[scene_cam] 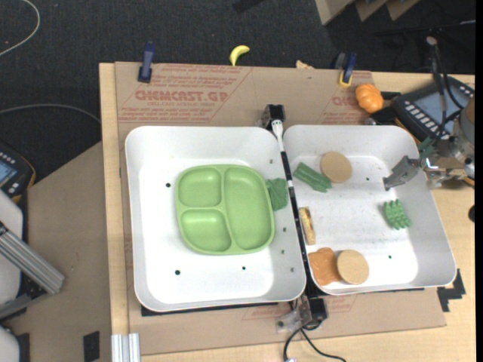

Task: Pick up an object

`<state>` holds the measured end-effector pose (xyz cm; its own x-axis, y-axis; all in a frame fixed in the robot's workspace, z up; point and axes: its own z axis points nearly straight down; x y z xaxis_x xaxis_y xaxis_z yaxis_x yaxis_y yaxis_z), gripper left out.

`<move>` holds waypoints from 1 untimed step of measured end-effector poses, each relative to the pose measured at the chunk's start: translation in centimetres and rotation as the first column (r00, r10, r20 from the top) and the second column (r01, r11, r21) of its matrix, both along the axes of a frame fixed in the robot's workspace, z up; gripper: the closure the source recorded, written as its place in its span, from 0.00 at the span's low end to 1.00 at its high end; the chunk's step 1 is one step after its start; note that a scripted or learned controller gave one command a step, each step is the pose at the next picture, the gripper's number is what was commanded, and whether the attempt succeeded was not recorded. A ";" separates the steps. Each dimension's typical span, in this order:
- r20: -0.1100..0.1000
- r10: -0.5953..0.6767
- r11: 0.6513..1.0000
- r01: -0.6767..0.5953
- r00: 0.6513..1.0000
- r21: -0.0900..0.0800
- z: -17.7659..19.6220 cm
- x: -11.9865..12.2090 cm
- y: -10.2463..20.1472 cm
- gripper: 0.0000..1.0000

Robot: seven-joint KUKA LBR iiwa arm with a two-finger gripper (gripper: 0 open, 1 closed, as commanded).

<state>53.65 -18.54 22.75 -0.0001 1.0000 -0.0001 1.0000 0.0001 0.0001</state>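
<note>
**Gripper over the right bin's far right edge**

You see the gripper (pixel 398 173) at the far right edge of the right bin (pixel 430 266), but you cannot tell whether it is parted or closed. A green ridged piece (pixel 395 213) lies just below it. The green divided plate (pixel 225 208) sits mid left bin (pixel 151 270).

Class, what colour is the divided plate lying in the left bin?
Light green; the divided plate shows plainly in the camera view.
</note>
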 end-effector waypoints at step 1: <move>-0.004 0.010 1.000 -0.009 1.000 0.006 1.6 -5.4 10.4 0.00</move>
<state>48.26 -8.16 24.36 -0.0096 0.9999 0.0062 0.9999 0.0096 -0.0039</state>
